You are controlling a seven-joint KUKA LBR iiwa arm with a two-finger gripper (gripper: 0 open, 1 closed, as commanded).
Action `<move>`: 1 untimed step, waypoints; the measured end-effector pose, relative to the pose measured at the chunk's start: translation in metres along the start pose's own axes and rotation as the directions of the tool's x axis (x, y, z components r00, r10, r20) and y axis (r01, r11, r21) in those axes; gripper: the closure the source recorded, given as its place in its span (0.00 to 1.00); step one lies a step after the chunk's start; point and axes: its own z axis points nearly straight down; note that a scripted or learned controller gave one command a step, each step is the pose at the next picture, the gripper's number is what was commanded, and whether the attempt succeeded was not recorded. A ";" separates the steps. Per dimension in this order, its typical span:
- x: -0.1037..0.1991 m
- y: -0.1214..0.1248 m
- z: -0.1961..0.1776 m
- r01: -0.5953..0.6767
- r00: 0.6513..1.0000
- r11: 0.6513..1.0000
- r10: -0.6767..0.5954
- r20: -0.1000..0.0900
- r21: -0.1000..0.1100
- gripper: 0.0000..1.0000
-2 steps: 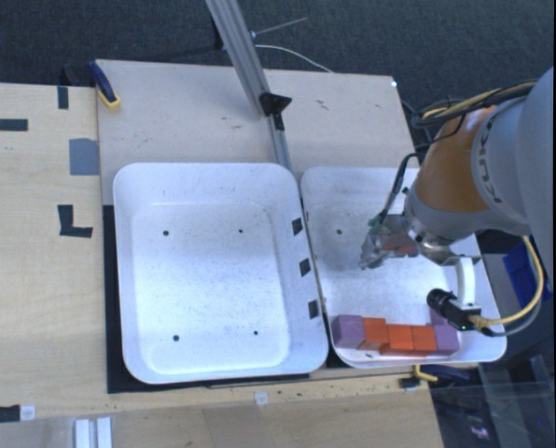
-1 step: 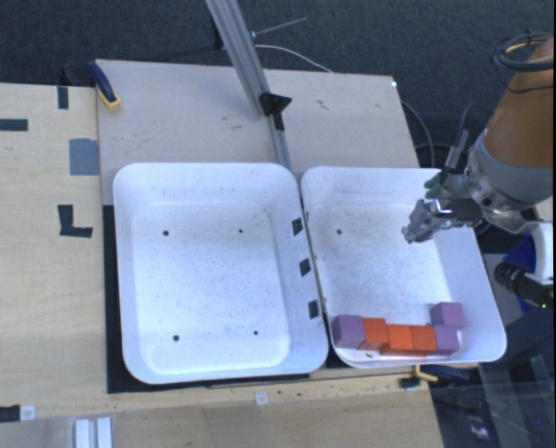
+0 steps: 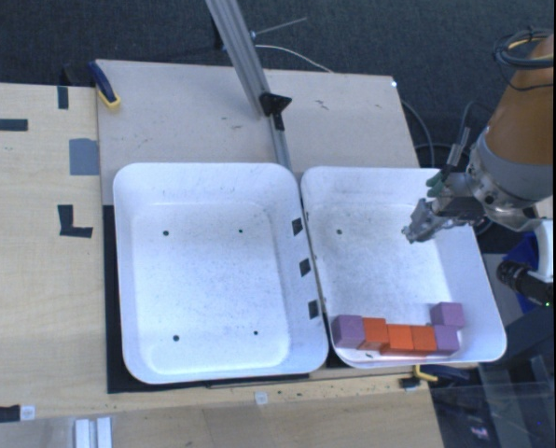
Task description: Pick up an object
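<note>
- Looking down on the surface, I have the hand (image 3: 418,231) hovering over the right bin (image 3: 390,194), near that bin's far right side, with nothing between its fingers that I can make out.
- Whether the fingers stand apart or together I cannot tell; they are too small and dark against the arm.
- What I can pick from is a row of blocks along the right bin's near edge: a purple block (image 3: 349,329) at the left end, two orange blocks (image 3: 401,338) touching it in the middle, and purple blocks (image 3: 446,327) stacked or bunched at the near right corner.
- The left bin (image 3: 203,269) holds nothing worth going for.
- My judgement: the left-end purple block is the better target, since it has one free side, while the corner ones crowd the wall.
- I would bring the hand towards the near edge, square the fingers across the block's free faces, and descend straight.
- The risk I see is a finger landing on the neighbouring orange block or scraping the bin's rim.
</note>
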 end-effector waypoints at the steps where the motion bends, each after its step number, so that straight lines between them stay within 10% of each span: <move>1: 0.000 0.000 -0.009 0.000 1.000 1.000 0.000 0.001 0.001 1.00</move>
